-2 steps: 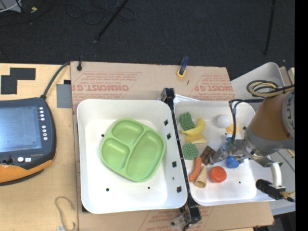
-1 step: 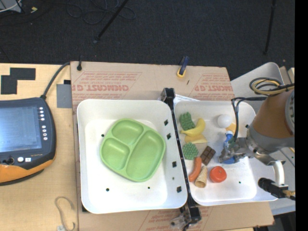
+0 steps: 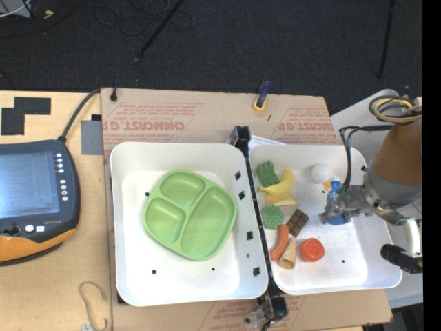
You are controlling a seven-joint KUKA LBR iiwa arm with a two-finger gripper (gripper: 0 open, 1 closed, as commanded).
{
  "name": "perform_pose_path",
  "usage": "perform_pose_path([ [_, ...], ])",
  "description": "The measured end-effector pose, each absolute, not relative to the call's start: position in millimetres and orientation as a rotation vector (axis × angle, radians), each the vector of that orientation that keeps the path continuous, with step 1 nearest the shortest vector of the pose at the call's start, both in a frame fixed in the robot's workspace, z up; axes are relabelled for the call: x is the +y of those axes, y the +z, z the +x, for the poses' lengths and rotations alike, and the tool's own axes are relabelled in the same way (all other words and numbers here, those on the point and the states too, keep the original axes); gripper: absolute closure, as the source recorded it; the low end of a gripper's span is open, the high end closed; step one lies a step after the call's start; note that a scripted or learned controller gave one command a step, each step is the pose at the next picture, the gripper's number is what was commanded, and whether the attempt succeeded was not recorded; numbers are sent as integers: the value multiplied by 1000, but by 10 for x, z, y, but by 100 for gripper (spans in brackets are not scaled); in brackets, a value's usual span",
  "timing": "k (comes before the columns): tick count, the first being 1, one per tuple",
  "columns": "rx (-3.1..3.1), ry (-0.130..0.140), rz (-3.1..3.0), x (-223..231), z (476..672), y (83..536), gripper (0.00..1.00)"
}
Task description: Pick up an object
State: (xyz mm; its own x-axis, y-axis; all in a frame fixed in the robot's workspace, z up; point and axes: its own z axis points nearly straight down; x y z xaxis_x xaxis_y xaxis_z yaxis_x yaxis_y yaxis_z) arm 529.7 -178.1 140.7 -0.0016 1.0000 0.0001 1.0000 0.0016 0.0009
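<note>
- The small blue object [image 3: 335, 216] lies at the right of the right bin [image 3: 348, 274], under the hand [image 3: 333, 204]; it looks light, rigid and smooth, best pinched across its middle.
- Whether the hand is wide or narrow cannot be told.
- The white ball [image 3: 320, 172] sits just beyond; the red tomato [image 3: 312, 249] lies nearer.

Dark carpet floor [image 3: 227, 40] with black cables [image 3: 131, 9] beyond a wooden bench [image 3: 41, 105].
</note>
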Motion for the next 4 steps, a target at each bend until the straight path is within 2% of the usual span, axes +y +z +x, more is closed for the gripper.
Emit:
perform_pose_path([
  [1,2221,1,2221,-1748,5208,1918,100],
  [2,2221,2,2220,-1759,5215,2298,100],
  [4,2229,1,2218,-763,5563,2444,100],
])
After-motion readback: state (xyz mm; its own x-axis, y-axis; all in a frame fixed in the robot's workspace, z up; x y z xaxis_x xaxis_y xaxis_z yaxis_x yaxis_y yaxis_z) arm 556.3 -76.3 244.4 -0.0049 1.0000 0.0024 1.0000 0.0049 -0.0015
